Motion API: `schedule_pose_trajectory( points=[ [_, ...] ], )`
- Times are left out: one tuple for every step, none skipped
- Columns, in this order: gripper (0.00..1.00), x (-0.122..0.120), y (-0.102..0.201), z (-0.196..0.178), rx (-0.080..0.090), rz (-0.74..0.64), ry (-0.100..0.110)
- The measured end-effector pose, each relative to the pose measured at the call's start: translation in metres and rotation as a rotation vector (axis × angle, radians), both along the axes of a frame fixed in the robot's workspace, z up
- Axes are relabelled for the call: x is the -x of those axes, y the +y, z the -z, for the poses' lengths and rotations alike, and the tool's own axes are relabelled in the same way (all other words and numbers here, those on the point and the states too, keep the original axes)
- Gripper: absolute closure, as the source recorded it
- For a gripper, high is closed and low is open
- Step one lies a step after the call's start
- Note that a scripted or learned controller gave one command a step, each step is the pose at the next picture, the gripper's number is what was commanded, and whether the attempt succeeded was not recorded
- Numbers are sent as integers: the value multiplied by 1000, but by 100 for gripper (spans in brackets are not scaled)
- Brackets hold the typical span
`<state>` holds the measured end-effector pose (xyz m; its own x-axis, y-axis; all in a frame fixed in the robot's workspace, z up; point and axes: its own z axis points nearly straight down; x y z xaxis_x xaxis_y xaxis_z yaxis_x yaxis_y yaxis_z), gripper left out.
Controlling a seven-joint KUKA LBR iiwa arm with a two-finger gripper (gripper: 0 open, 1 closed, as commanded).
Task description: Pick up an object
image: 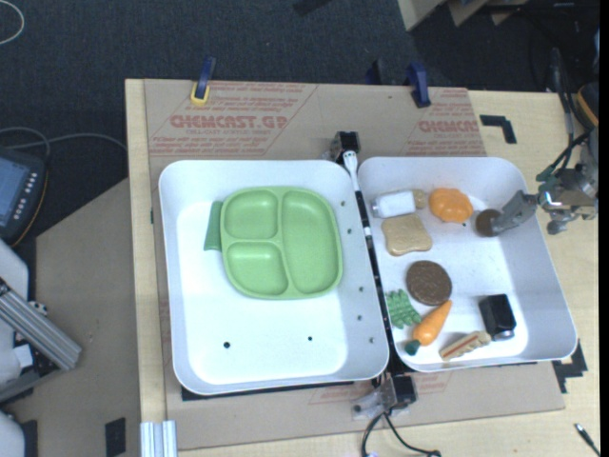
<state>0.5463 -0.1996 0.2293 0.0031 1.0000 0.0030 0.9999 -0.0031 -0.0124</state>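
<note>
The right bin (533, 284) holds several small objects: a white bottle (396, 202), an orange fruit (450, 205), a slice of toast (406, 235), a round brown cookie (428, 282), a green leafy piece (400, 307), a carrot (433, 323), a tan wafer stick (464, 345) and a black box (497, 315). My gripper (514, 210) reaches in over this bin's right rim, near the back. A small brown round piece (487, 223) lies right at its tip, touching it or nearly so.
The left bin (190, 331) carries a green divided plate (282, 242) on a green cloth. Both bins rest on a cardboard sheet (285, 112) held by a yellow clamp (201, 90) and a blue clamp (417, 82). The arm's wrist (571, 193) hangs beyond the right rim.
</note>
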Motion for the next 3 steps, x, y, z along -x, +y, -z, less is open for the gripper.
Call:
schedule_pose_trajectory(
  points=[
    [0, -3, 0, -7, 3, -3, -13],
    [0, -8, 9, 48, 1, -5, -8],
    [0, 2, 5, 99, 0, -2, -6]
  ],
)
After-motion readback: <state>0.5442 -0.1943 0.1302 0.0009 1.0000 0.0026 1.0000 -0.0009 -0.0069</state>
